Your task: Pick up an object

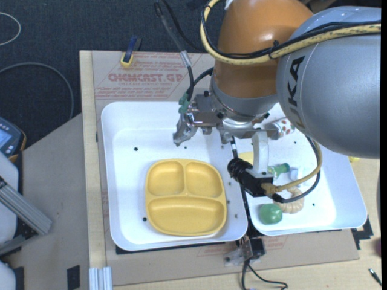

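My gripper (180, 136) hangs below the orange-banded wrist, over the back part of the left bin (118, 162), just behind the yellow divided plate (184, 198). Nothing is visibly held in it. In the right bin (344, 198) lie a green rounded object (270, 213), a beige curved piece (294, 205), a small green and blue item (282, 170) and a white item with red spots (283, 126). The arm's bulk hides much of the right bin's back half.
A black fitting with cables (245, 177) hangs from the wrist over the wall between the bins. A yellow and blue tool (129, 52) lies on the cardboard behind the left bin. Bare floor shows in the left bin around the plate.
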`<action>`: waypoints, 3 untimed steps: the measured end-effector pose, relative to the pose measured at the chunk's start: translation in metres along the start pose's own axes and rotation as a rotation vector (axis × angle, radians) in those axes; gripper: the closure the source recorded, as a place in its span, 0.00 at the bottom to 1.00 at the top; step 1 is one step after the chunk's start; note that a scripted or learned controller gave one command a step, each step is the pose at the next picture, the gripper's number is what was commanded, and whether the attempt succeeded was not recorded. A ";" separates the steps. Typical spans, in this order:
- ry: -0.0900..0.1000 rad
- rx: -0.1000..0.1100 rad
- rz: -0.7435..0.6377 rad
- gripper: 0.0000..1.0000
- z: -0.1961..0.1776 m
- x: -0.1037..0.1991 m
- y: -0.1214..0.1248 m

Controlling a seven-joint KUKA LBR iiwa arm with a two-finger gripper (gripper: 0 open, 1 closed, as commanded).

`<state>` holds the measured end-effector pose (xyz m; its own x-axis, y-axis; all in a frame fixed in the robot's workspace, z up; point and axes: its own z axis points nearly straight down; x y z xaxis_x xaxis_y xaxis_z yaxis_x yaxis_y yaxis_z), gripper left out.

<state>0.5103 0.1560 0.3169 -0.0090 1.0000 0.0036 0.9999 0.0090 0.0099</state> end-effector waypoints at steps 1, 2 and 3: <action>-0.006 0.014 0.011 0.00 0.218 0.018 -0.020; -0.018 -0.009 0.017 0.00 0.224 0.058 -0.013; -0.014 -0.013 0.020 1.00 0.215 0.058 -0.012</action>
<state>0.4996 0.2146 0.1016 0.0112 0.9999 -0.0104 0.9997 -0.0110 0.0229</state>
